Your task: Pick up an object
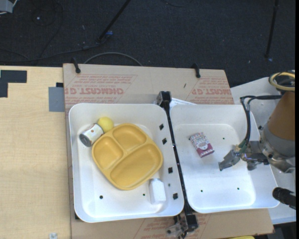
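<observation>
Two shallow white bins are sitting side by side on a cardboard-lined bench [139, 86], seen from above at a slant. In the left bin [82, 193], at centre-left of the frame, a yellow divided plate [127, 156] is lying flat and taking up most of the floor, its three compartments bare. Just above its upper-left edge a small cylinder with a white label [91, 134] is lying on its side, touching or nearly touching a yellow ball [105, 123] beside it. Below the plate's lower-right edge, a small white block [157, 190] is resting near the bin's right wall.

In the right bin [224, 198], a small red-and-white packet [201, 144] is lying flat in the upper middle, well apart from everything else. To its right, at the bin's right side, the gripper [232, 159] is hanging low over the bin floor, its dark fingers [227, 163] pointing left toward the packet but apart from it, with nothing seen between them. Whether those fingers are spread or closed cannot be told from here. The arm's orange band [284, 116] is showing at the frame's right edge.
</observation>
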`<control>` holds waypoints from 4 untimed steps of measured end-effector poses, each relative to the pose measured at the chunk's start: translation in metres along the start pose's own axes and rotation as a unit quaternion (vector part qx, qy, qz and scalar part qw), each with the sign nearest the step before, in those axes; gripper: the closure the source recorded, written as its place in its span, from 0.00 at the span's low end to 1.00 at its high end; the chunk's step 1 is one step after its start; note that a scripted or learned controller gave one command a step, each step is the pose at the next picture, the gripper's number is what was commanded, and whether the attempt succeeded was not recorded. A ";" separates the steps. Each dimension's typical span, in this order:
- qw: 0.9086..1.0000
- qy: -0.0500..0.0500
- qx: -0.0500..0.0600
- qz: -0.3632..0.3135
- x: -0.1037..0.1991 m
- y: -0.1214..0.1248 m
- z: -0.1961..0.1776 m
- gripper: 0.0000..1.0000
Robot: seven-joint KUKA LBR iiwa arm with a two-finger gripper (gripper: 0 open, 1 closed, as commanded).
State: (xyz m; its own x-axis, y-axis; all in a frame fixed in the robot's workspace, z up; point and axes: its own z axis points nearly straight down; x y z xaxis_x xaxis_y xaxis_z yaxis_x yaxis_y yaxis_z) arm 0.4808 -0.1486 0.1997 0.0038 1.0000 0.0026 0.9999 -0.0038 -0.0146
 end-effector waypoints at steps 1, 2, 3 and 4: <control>1.000 -0.001 -0.006 -0.002 0.000 0.003 -0.006 0.00; 1.000 0.000 -0.004 -0.002 -0.003 0.007 0.039 0.00; 1.000 0.000 -0.004 -0.002 -0.004 0.015 0.086 0.00; 1.000 -0.001 -0.006 -0.001 -0.004 0.015 0.113 0.00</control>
State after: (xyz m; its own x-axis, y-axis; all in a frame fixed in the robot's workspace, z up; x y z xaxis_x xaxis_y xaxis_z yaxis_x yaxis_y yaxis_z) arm 0.4942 -0.1521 0.0869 0.0010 1.0000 0.0013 1.0000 -0.0010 -0.0032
